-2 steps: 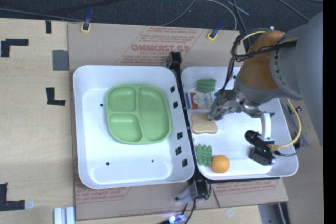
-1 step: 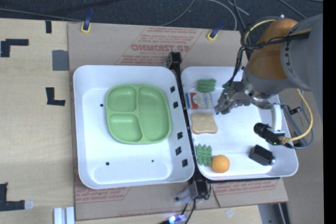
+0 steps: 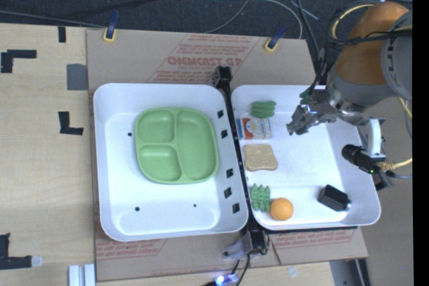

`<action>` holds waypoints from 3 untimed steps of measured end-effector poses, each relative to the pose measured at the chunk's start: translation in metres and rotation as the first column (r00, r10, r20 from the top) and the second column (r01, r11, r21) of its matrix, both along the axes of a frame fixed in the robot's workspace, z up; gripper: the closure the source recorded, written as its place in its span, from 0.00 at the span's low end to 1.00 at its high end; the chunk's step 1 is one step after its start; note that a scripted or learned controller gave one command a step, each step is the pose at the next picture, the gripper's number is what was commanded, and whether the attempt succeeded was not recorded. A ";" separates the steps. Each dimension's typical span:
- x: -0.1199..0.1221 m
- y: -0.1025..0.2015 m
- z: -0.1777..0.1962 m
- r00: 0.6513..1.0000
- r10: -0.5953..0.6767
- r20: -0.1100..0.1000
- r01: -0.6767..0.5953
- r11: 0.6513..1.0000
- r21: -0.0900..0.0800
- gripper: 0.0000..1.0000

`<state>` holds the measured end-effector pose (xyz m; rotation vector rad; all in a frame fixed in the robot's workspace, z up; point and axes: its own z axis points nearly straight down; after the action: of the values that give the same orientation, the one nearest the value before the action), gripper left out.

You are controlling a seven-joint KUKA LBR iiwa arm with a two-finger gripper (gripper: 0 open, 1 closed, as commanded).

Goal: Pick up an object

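The tool (image 3: pixel 299 122) hovers over the right bin (image 3: pixel 348 214), at about three o'clock from the small carton (image 3: pixel 257 128), and whether it is open or closed cannot be made out. That bin also holds a green ridged piece (image 3: pixel 263 108) at its twelve o'clock side, a slice of toast (image 3: pixel 260 157) centrally, and, toward six o'clock, a green leafy item (image 3: pixel 259 195), an orange (image 3: pixel 281 209) and a black block (image 3: pixel 333 198). The left bin (image 3: pixel 114 211) carries a green divided plate (image 3: pixel 177 145).

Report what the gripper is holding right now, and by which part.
Nothing shows between the fingers of the gripper. It hangs above the right bin, apart from the small carton and the toast slice.
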<state>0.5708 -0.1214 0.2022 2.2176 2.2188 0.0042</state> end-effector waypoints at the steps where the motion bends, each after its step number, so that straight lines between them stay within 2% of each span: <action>1: 0.001 0.000 0.031 1.000 0.000 -0.003 0.000 1.000 0.001 1.00; 2: 0.004 0.058 0.038 1.000 0.006 -0.005 -0.006 1.000 0.003 1.00; 3: 0.010 0.109 0.028 1.000 0.005 -0.007 -0.005 1.000 0.002 1.00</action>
<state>0.5808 -0.0128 0.2304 2.2167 2.2285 -0.0020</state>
